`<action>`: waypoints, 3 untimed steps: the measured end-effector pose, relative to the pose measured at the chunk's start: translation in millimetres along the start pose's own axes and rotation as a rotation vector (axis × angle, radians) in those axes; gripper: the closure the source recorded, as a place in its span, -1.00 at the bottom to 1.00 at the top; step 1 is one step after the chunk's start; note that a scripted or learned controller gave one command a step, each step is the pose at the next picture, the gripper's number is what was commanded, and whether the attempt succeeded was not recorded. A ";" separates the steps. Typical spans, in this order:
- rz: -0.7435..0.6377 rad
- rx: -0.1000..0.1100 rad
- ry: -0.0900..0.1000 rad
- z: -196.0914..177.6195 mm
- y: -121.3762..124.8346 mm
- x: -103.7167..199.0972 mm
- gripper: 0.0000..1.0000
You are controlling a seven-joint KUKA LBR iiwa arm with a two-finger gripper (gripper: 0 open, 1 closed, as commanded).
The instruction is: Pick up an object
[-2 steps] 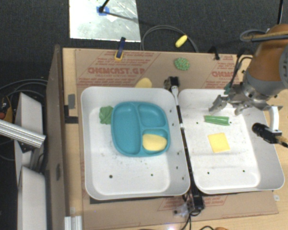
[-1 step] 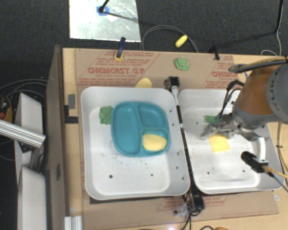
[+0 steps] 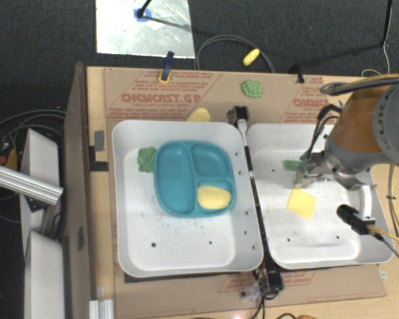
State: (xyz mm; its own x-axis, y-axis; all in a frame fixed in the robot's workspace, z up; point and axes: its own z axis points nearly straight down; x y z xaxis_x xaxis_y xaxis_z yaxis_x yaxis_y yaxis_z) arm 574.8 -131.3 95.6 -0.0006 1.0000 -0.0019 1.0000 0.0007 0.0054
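Observation:
My gripper (image 3: 310, 172) hangs low over the right bin (image 3: 332, 254), near its middle, with the grey arm and orange band behind it to the right. A small green object (image 3: 292, 165) lies just left of the gripper, touching or nearly touching it. A yellow block (image 3: 301, 203) rests on the bin floor just below and left of the gripper, apart from it. In the left bin (image 3: 139, 244) sits a blue divided plate (image 3: 179, 178) with a yellow rounded object (image 3: 213, 197) in its lower right compartment. A green leafy piece (image 3: 146, 159) lies by the plate's left rim.
A black divider (image 3: 251, 178) runs between the two bins. Behind them on the cardboard are a green knobbly object (image 3: 252, 88), a yellow piece (image 3: 199, 115) at the left bin's back rim, and a yellow item (image 3: 251, 57) on a cable.

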 end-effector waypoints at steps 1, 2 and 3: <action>-0.005 -0.006 0.001 -120.6 -20.5 15.6 1.00; -0.002 0.003 0.002 -113.6 -21.5 15.2 -1.00; 0.001 0.010 0.003 -17.5 -24.4 8.3 -1.00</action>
State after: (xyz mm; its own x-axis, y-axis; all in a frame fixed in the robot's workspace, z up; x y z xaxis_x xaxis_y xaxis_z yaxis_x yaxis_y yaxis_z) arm 550.4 -123.0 112.9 0.0002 1.0000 0.0008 1.0000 -0.0002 -0.0047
